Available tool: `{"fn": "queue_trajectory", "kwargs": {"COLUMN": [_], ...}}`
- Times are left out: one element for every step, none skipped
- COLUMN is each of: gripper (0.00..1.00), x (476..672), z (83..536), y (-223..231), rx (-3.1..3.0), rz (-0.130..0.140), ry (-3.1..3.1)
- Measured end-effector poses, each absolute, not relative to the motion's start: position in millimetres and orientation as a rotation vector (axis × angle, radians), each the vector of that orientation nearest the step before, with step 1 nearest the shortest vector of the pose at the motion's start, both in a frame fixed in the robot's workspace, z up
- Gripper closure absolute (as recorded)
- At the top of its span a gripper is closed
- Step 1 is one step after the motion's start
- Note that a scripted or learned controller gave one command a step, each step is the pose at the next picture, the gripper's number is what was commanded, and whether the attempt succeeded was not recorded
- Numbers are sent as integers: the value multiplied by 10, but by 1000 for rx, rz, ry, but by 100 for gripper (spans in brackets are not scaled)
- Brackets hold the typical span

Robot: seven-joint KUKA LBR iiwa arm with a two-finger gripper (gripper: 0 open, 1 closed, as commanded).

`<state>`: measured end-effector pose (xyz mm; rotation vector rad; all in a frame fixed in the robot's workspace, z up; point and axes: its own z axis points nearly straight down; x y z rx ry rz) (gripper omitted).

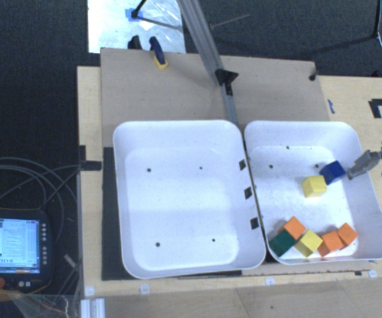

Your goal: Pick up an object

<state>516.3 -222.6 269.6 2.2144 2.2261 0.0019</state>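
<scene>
While nothing is picked yet, the nearest candidates are the blue cube (332, 171) and a yellow cube (314, 186), near each other in the upper right of the right bin (296, 132). Hand (369, 162) sits at that bin's right rim, just beside the blue cube; can't tell if it's apart or together, too small and partly cut off at the frame edge. Nothing visible in it.

Risks, as I judge them: blue cube is close to the bin wall, so one side of the hand may hit the rim or push the cube away. Yellow cube close by could get nudged or pinched along with it. The cluster at the bin's front, orange cube (294, 228), green cube (282, 243), second yellow cube (308, 242) and two more orange ones, is packed tight, bad for a clean pick.

Left bin (177, 131) adjoins. Both on a tan surface (177, 85), dark carpet around, teach pendant (13, 247) on the floor at left.
</scene>
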Motion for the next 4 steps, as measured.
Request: {"fn": "queue_trajectory", "kwargs": {"gripper": [0,0,0,0], "x": [5163,5179,5116,5114], "z": [2697,2074,1524,1033], "y": [-2225,-2216,-2131,-2127], "rx": [2215,2221,2222,2221], "rz": [2,-2,-2,-2], "ry": [2226,2226,2227,2226]}}
